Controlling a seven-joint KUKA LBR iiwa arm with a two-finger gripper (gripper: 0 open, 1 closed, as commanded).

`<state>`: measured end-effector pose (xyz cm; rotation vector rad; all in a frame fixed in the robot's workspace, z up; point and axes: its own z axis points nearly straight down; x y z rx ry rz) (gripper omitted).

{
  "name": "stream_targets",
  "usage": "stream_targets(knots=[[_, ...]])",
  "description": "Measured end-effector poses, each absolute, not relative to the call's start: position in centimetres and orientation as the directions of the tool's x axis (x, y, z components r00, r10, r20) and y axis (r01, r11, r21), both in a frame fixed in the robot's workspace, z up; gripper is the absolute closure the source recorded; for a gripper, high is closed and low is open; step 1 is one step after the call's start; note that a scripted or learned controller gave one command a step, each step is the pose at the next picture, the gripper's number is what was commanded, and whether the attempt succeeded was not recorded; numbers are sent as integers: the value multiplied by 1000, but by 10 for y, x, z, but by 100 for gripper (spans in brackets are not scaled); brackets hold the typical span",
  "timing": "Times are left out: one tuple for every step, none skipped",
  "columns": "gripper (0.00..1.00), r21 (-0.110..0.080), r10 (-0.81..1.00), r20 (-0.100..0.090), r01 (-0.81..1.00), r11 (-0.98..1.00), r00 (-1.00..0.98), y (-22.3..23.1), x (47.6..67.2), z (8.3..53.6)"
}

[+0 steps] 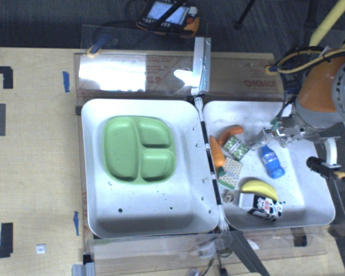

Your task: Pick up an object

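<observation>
The right bin (318,210) holds several small items. A blue bottle (271,161) lies in its middle, with a yellow banana (260,187) and a black-and-white toy (267,207) nearer the front. Along the left wall lie an orange carrot (217,152), a second orange piece (230,133), a green packet (236,149) and a pale patterned packet (230,175). My gripper (280,132) hangs over the bin's back right part, just above and to the right of the blue bottle. Nothing can be seen held in it.
The left bin (98,211) carries a green divided plate (139,148). A clear panel (138,71) and a metal post (202,62) stand behind the bins. The arm's grey body and orange band (322,91) overhang the right bin's far right corner.
</observation>
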<state>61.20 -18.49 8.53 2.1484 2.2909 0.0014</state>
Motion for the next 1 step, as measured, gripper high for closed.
stream_targets(knots=[[100, 3, 998, 0, 998, 63, -63, -185, 613, 95]])
